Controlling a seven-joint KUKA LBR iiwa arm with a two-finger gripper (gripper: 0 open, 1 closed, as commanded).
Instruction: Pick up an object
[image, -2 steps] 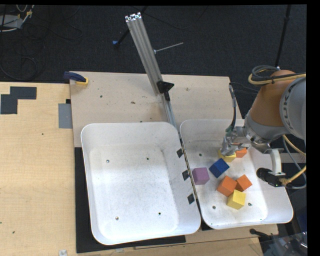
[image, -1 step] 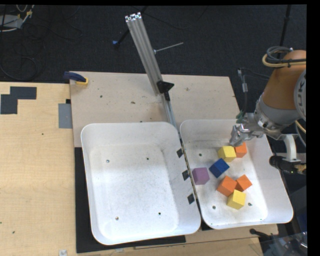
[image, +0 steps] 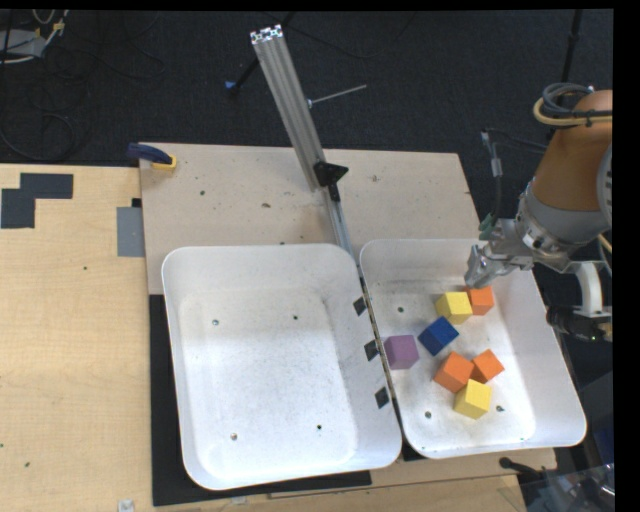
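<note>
Seven small cubes lie in the right bin (image: 560, 425). Yellow cube (image: 453, 305) touches orange cube (image: 481, 299) at its 3 o'clock. Blue cube (image: 437, 336) at centre; purple cube (image: 401, 351) at its 8 o'clock. Two orange cubes (image: 468, 368) and a second yellow cube (image: 473, 398) cluster at 5 o'clock.

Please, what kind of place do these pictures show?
Probably a robot test lab, not a home or a shop. A robot arm reaches over two white bins, coloured blocks lie in the right-hand bin, and a metal rail stands behind them.
</note>
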